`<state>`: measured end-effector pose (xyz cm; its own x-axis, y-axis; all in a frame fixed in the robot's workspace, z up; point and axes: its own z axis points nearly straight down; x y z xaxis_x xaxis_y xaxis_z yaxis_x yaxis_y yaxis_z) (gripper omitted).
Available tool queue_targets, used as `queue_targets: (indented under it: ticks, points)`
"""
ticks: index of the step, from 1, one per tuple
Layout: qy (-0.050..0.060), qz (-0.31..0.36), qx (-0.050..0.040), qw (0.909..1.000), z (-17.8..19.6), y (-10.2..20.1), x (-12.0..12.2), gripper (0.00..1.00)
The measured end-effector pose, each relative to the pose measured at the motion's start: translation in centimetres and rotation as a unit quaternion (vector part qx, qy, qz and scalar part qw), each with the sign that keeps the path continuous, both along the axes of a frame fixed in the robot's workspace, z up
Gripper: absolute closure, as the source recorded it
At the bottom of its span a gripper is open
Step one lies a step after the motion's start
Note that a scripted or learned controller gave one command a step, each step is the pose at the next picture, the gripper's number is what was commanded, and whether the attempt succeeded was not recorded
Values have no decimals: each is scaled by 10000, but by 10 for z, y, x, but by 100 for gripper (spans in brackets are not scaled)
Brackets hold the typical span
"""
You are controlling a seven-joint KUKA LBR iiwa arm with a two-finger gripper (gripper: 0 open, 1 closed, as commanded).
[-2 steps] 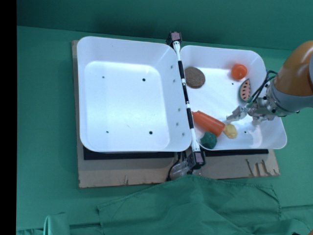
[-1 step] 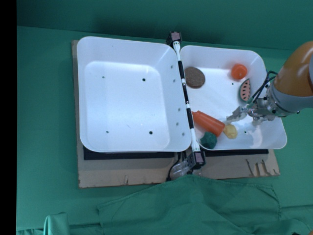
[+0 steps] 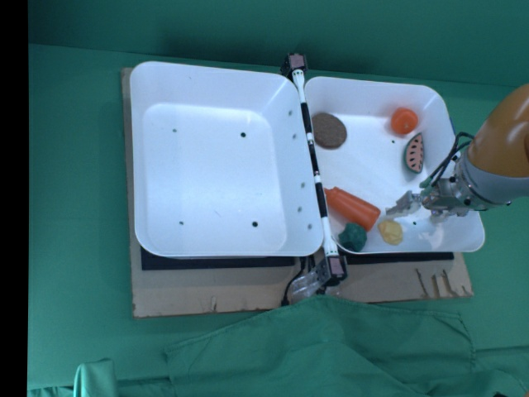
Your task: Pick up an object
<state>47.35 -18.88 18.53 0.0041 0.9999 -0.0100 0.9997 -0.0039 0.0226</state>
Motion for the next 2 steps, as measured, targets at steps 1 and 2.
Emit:
queue_targets:
  ticks: [1, 2]
  points:
    - [70, -61, 31, 10000, 52, 5, 9, 0]
    - [67, -126, 29, 9999, 97, 3, 12, 0]
